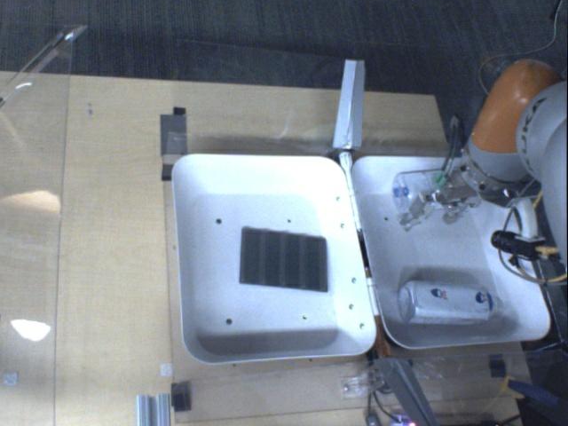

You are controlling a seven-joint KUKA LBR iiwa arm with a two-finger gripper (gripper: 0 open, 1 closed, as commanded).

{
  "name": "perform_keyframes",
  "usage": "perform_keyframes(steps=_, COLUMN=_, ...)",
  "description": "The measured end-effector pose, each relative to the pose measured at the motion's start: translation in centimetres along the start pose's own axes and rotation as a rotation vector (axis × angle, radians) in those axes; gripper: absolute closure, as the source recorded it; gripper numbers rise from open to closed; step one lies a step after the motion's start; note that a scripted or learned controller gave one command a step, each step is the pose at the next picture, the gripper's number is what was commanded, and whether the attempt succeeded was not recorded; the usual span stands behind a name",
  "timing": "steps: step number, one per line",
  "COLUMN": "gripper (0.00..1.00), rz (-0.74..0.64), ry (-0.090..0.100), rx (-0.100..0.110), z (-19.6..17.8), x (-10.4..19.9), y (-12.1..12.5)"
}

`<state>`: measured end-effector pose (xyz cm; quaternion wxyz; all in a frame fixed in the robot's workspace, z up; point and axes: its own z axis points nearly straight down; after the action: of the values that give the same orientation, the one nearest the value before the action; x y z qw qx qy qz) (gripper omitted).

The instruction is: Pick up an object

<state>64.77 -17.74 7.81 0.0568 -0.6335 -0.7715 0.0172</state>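
My gripper [429, 216] is low over the back of the right bin [524, 322], reaching in from the right below the arm's orange band [513, 105]. It is open, its two metal fingers [410, 220] spread apart with nothing between them. A small clear plastic object [406, 187] with blue bits lies just left of and behind the gripper, close to it; whether they touch I cannot tell. A silver can [444, 300] with a blue end lies on its side at the front of the same bin. A dark ribbed rectangular pad [284, 258] lies flat in the left bin [204, 238].
The wall between the two bins [359, 238] runs just left of the gripper. A grey upright post [350, 105] stands behind the bins. Cables [524, 247] hang at the right bin's right edge. A clear panel [35, 238] covers the bench's left side.
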Motion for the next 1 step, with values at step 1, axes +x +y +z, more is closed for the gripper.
perform_keyframes(steps=1, gripper=0.0, rz=-0.033, ry=-0.03, rx=-0.013, z=-1.75, x=-0.33, y=-0.43)
